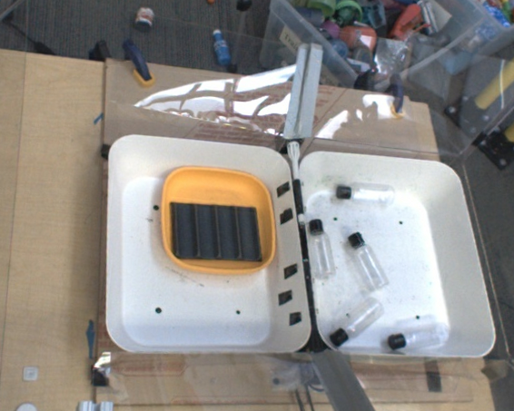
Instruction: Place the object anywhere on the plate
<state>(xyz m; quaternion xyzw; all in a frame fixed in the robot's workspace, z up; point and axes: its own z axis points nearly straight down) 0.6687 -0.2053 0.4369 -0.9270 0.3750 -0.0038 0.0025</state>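
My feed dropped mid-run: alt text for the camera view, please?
An orange plate holding a black ribbed object sits in the left white bin. The right white bin holds five clear black-capped vials scattered about.

Nothing legible here: no text, label, brand or number can be read on the bins, the bottles or the bench.

Left bin (pixel 127 314): orange plate (pixel 221 187) carrying a dark ribbed block (pixel 216 232). Right bin (pixel 460 267): five clear vials with black caps, scattered, lying flat — one (pixel 365 195) near the top, two (pixel 367 262) mid-bin, two (pixel 418 336) near the front edge.
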